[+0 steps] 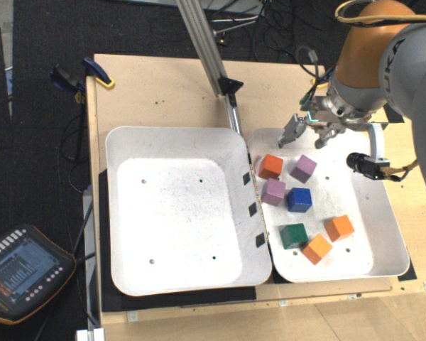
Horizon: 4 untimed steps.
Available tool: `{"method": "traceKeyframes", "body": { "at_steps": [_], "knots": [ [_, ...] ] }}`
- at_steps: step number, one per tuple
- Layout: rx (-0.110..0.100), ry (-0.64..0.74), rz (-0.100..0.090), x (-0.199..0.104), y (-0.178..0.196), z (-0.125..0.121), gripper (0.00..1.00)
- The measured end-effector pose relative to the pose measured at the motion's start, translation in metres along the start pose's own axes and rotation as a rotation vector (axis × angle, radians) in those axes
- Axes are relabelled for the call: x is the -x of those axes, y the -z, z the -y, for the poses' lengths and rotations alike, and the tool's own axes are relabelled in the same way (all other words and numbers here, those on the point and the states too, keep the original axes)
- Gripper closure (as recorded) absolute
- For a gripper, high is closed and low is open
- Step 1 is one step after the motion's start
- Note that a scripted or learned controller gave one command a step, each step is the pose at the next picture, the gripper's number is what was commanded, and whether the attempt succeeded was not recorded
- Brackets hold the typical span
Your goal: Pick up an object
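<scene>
Gripper (305, 135) hung at the upper right of the frame, over the far end of the right bin (383, 258), fingers spread apart with nothing between them. No object lifted yet; the step in hand looked like the approach to a pick.

Nearest candidates lay just below the gripper in frame: an orange-red cube (271, 165) and a purple cube (304, 168), near each other but with a gap between them. My judgement: the purple cube was the cleaner target, since it sat more directly under the fingers and had free space on its right. To do it well, the fingers should straddle two opposite flat faces, wrist turned to match the cube's skew, and descend straight so the neighbour is not nudged.

Right bin contents: besides those two, a second purple cube (273, 192) touching or very nearly touching a blue cube (299, 199) mid-bin; lower down a green cube (293, 235), an orange cube (317, 249) just beside it, and another orange cube (339, 227) slightly apart.

Left bin (128, 144), centre-left of frame, held only dark specks.
</scene>
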State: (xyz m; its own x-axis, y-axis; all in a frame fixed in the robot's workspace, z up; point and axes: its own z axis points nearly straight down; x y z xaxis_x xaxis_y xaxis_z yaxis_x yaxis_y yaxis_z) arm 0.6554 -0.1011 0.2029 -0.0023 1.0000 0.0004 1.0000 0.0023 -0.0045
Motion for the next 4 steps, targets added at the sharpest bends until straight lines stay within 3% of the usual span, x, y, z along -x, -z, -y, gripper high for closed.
{"method": "traceKeyframes", "body": {
  "at_steps": [1,2,3,4],
  "knots": [
    [0.005,0.001,0.001,0.0,0.003,-0.001,0.0],
    [0.0,-0.001,0.001,0.002,-0.059,-0.006,0.0],
    [0.021,0.0,0.003,0.002,-0.075,-0.011,0.0],
    [0.022,0.0,0.002,0.001,-0.066,-0.011,1.0]
  ]
}}
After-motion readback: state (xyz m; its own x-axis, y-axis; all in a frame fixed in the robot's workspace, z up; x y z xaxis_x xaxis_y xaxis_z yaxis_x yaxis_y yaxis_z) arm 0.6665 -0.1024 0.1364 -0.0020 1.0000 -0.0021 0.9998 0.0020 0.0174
